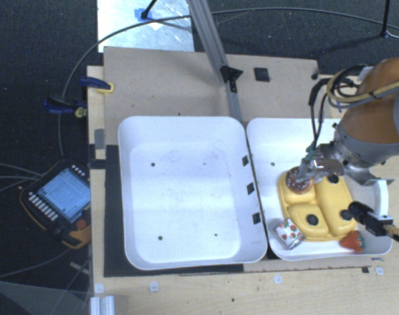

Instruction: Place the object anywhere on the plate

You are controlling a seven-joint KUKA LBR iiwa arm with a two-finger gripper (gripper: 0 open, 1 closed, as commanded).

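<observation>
1. Gripper (309,171) hangs over the yellow plate's (324,205) ten o'clock compartment; finger state unclear.
2. Round object (297,181) sits there.
3. Right bin (268,149) crowded at five o'clock; left bin (130,176) roomy.

No text, number or brand can be read. The handheld control unit with orange edges (57,201), lying off the left edge of the surface, has a lit blue screen, but its lines are too small to read. The small white cube with coloured marks (289,233), in the right white bin (268,143) near its front edge, carries a pattern that is too blurred to tell letters.
</observation>
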